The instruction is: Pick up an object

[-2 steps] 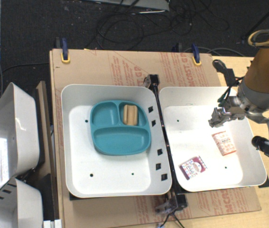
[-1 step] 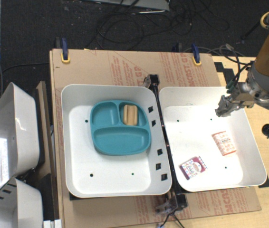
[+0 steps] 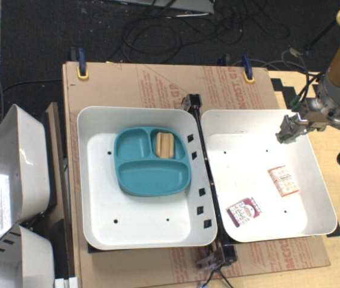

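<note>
So the tool [image 3: 287, 131] hung over the upper right corner of the right bin [image 3: 236, 122], and I couldn't tell how it was set. Below it lay a reddish card [image 3: 283, 180] and a purple packet [image 3: 243, 211]. The left bin [image 3: 98, 179] held a teal divided tray [image 3: 149, 173] with a wooden block [image 3: 165, 145] inside.

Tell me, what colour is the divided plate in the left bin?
Teal blue; the divided plate shows clearly in the camera view.

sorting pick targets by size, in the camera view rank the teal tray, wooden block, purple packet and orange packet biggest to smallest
1. teal tray
2. purple packet and orange packet, too alike to rank
3. wooden block, marginally smaller
</note>
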`<state>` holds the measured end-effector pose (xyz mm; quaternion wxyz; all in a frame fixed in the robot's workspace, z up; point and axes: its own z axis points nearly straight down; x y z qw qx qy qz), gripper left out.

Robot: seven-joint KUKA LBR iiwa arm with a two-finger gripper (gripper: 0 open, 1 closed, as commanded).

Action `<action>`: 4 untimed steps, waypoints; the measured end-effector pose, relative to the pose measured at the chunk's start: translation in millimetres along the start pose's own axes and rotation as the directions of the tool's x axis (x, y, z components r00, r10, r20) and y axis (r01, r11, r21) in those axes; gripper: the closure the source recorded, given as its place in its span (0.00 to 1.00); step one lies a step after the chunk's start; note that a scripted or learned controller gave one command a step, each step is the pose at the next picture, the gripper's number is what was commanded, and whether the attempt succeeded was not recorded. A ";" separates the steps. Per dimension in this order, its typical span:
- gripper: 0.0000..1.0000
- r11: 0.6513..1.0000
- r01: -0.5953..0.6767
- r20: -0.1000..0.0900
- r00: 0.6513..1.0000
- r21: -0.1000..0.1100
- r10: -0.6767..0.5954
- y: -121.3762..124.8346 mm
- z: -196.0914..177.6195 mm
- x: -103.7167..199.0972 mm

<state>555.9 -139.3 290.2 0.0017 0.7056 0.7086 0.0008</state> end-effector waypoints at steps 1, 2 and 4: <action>1.00 1.000 0.004 -0.002 1.000 0.004 -0.004 -5.6 -0.6 50.3; 1.00 1.000 0.004 -0.002 1.000 0.005 -0.004 -4.6 15.5 107.8; 1.00 1.000 0.004 -0.003 1.000 0.007 -0.004 -30.8 51.9 218.5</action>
